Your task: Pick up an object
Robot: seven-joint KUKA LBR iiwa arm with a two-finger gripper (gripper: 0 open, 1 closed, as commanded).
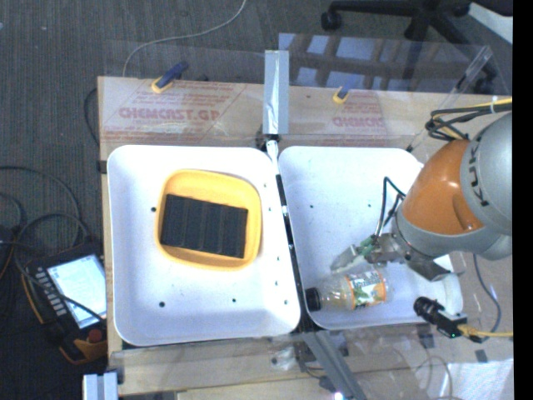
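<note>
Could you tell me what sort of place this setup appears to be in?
Probably a robotics lab or test workspace: a robot arm reaches over two white bins on a bench, an office chair base stands on grey carpet, and cables trail to a handheld control pendant on the floor.

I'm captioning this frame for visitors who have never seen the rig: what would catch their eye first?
Probably the yellow dish holding a dark ridged block, in the middle of the left bin. Next, the arm's orange band at the right, over the right bin. Below it, the tool sits just above a clear plastic bottle lying on its side near that bin's front edge.
</note>
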